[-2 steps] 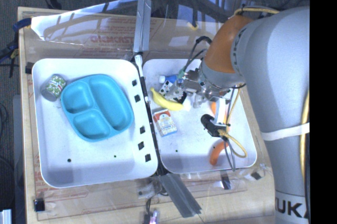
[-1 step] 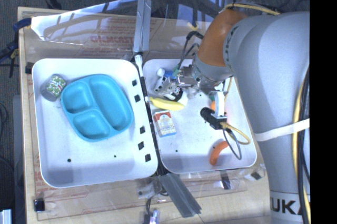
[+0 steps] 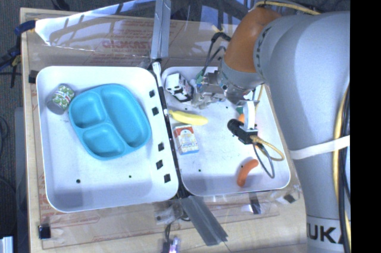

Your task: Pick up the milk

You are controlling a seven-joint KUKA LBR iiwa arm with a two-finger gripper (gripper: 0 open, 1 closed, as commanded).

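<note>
Camera view: my tool [image 3: 205, 94] hangs low at the right bin's [image 3: 271, 177] far end; I cannot tell its state. The milk [image 3: 187, 139], a small carton, lies flat near that bin's left wall, just beside a banana [image 3: 188, 118], ungrasped. Pick not yet achieved. Carton print unreadable; "UKA" shows on my arm [image 3: 324, 234].

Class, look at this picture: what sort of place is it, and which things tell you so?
Probably a robotics lab bench set up for picking trials. A grey robot arm reaches over two white bins, which hold toy food such as a banana and a milk carton, with cables running about.
</note>
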